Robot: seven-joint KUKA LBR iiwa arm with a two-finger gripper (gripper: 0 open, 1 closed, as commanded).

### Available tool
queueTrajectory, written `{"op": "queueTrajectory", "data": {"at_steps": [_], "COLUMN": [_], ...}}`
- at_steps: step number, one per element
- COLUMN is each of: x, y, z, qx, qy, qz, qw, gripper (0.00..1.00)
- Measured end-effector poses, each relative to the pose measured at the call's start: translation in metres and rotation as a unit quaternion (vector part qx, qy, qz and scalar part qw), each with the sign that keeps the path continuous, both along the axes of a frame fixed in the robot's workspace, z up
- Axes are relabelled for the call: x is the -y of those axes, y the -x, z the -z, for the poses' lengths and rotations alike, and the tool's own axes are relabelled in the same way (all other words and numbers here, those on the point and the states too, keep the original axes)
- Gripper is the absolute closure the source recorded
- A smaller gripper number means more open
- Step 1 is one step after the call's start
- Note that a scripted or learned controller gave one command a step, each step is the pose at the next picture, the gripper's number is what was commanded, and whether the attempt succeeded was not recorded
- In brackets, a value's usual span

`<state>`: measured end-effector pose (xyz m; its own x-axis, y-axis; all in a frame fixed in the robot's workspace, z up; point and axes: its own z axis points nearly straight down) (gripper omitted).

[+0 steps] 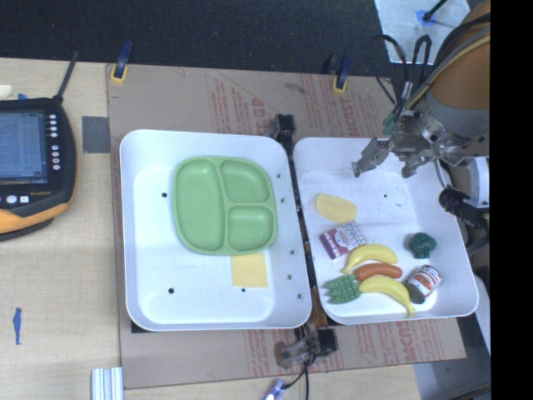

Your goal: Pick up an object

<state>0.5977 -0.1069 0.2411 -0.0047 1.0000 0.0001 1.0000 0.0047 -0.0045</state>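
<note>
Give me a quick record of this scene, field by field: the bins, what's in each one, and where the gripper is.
left bin: green divided plate, yellow cheese slice
right bin: yellow chip, red-and-white packet, two bananas, hot dog, green toy, broccoli, small can
gripper: open, above the right bin's far end, holding nothing
left of the bins: handheld control pendant

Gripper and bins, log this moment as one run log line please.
gripper: open, over right bin far end, holding nothing | right bin: toy food clustered at near end, untouched | left bin: green plate, yellow square
</note>
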Motion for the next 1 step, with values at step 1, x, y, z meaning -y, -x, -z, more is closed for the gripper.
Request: {"op": "queueTrajectory", "data": {"at_steps": [1], "x": [-0.0029], "y": [-0.0013], "z": [0.1498], "qx": [0.0], "qy": [0.0007], "qz": [0.0], "qw": [1.0], "gripper": [0.0]}}
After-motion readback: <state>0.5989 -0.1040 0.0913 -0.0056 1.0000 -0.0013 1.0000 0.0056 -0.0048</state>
